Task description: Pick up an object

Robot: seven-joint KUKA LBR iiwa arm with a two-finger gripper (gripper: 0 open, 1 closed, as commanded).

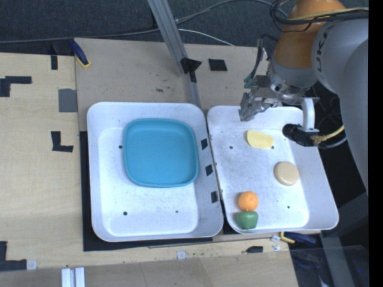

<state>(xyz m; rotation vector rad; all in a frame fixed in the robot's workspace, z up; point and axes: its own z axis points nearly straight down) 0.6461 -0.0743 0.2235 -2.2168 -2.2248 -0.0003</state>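
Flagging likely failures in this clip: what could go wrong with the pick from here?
1. The gripper sits near the right bin's far rim, beside the yellow piece, so a straight descent may miss it.
2. The orange ball touches the green object; grasping one may nudge the other.

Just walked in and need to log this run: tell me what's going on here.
A grey KUKA arm reaches in from the right, its hand above the far edge of the right white bin, near a flat yellow piece. A round beige disc, an orange ball and a green object also lie there. The left white bin holds a square blue plate.
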